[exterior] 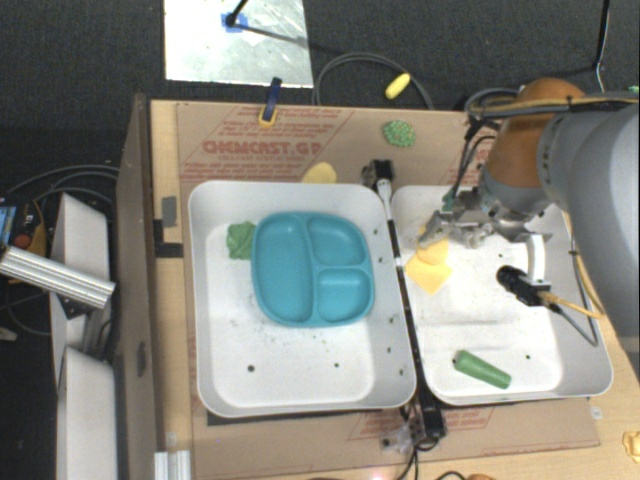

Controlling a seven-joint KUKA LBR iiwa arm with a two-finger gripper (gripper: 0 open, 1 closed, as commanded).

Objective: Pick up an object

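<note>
Two bins (300, 393): blue tray (311, 268) left; yellow block (431, 268), green cylinder (483, 369) right.

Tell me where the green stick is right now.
The green stick lies in the right bin, near its front edge, below and to the right of the yellow block and apart from the gripper.

Teal tray (310, 269), yellow block (431, 268), green cylinder (483, 369), white bins (300, 383).
</note>
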